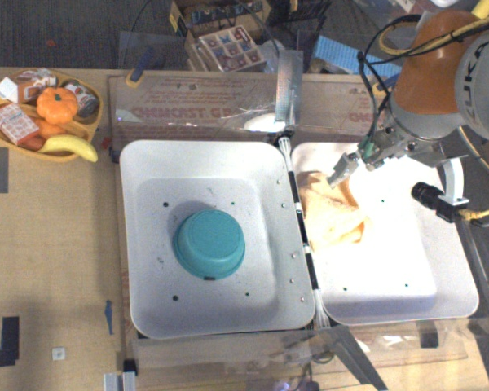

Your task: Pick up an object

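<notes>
A teal bowl [210,243] lies upside down in the middle of the left bin [147,177]. In the right bin [407,275], a pale orange-and-cream crumpled object [334,214], washed out by bright light, lies against the left wall. My gripper [342,172] hangs over the upper end of that object, reaching in from the upper right. Its grey fingers point down and left, close to the object; whether they touch it is unclear in the glare.
A metal divider [297,210] runs between the two bins. A cardboard strip [196,108] lies behind them. A tray of toy food [45,116] with a banana and a pumpkin sits on the bench at far left. Boxes clutter the floor behind.
</notes>
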You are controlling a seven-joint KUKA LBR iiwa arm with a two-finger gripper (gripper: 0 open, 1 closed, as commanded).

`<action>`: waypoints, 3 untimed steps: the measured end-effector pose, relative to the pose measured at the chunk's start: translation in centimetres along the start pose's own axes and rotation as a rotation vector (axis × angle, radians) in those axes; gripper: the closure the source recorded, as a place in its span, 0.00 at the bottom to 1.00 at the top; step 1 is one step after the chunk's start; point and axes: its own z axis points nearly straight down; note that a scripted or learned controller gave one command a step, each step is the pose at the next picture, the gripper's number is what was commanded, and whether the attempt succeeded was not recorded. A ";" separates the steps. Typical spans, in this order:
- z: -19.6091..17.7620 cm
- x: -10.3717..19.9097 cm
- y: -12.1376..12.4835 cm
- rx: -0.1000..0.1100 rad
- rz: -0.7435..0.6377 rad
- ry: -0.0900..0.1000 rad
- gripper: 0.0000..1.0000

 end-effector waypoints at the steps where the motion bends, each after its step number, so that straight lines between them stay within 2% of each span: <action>1: 9.3 -1.5 1.3 -0.010 0.037 -0.004 0.00; 2: 8.1 -1.5 1.5 -0.017 0.038 -0.007 1.00; 3: 8.1 -1.6 1.5 -0.017 0.038 -0.007 0.00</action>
